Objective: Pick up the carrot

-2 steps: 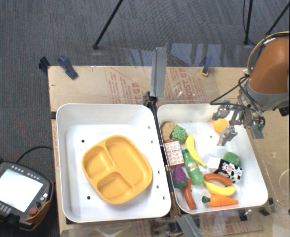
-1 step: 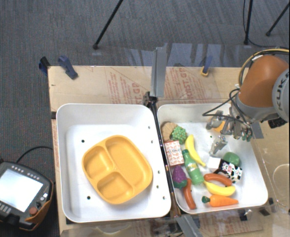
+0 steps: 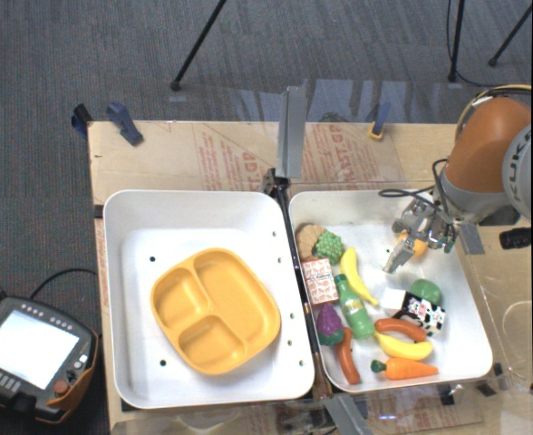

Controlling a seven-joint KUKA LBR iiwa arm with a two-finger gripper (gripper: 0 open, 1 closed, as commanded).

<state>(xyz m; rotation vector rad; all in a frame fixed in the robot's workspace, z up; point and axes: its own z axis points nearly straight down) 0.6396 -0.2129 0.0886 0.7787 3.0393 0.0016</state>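
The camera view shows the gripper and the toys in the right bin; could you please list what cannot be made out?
- Gripper: too small to tell whether its fingers are parted.
- Carrot: its leafy end merges with the neighbouring banana.
- Small box: label print too small to read.
- Arm: cut off by the right edge.

carrot right bin's near corner | gripper above bin, apart | yellow plate left bin

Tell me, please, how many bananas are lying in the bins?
2: one banana mid right bin beside the green bottle, another banana near its front, above the carrot. None seem hidden.
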